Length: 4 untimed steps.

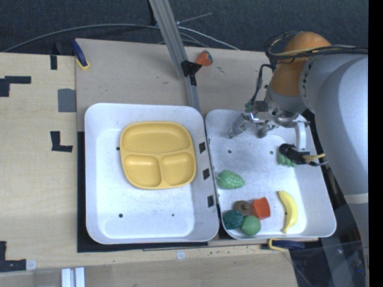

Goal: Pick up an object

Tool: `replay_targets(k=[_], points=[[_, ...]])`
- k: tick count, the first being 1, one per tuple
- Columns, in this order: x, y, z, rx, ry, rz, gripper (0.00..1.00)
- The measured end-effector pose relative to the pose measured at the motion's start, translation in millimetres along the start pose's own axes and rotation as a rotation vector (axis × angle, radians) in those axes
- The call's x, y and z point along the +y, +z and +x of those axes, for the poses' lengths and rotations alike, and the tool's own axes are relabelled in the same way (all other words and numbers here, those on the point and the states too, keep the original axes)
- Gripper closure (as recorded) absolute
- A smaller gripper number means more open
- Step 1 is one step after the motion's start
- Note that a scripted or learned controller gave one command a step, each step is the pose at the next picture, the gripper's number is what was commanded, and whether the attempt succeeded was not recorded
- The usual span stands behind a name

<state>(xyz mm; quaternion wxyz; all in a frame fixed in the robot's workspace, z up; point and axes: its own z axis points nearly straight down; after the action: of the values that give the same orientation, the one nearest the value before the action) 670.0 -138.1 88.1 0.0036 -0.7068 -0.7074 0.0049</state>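
a pale wooden tabletop (pixel 36 178) is seen carrying two shallow white bins side by side, with the big grey robot arm (pixel 341 118) leaning in from the right. the left white bin (pixel 96 220) is taken up by a yellow divided plastic plate (pixel 158 154). the right white bin (pixel 257 166) holds the candidates for picking, all gathered in its near half: a curved yellow toy banana (pixel 288 211) by the right wall, a ribbed green leafy toy (pixel 230 180) near the left wall, and a tight cluster at the near edge made of an orange-red block (pixel 261 208), a teal lump (pixel 233 219), a green ball (pixel 252 225) and a small brown ring (pixel 242 206). the metal two-finger gripper (pixel 249 130) is placed over the far part of the right bin, above bare floor and well apart from every toy. its fingers (pixel 236 131) are seen spread, with nothing between them. the main risk is judged to be a closure on nothing if a descent is made from here, since no object lies beneath. a grasp in the cluster could be spoiled by crowding, as neighbours touching one another may be pushed or caught together. the banana and the ball may be squeezed out sideways by their rounded shapes, and the bin walls may block the fingers beside the leafy toy.
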Motion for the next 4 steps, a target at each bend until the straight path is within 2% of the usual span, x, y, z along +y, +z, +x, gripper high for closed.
replay_targets(k=[1,2,4], points=[[-0.2,-10.2,0.5,0.0,-0.002,0.0,1.0],[2.9,-53.6,3.7,0.002,-0.001,-0.016,1.0],[4.2,-168.2,21.0,0.002,-0.002,-0.018,1.0]])
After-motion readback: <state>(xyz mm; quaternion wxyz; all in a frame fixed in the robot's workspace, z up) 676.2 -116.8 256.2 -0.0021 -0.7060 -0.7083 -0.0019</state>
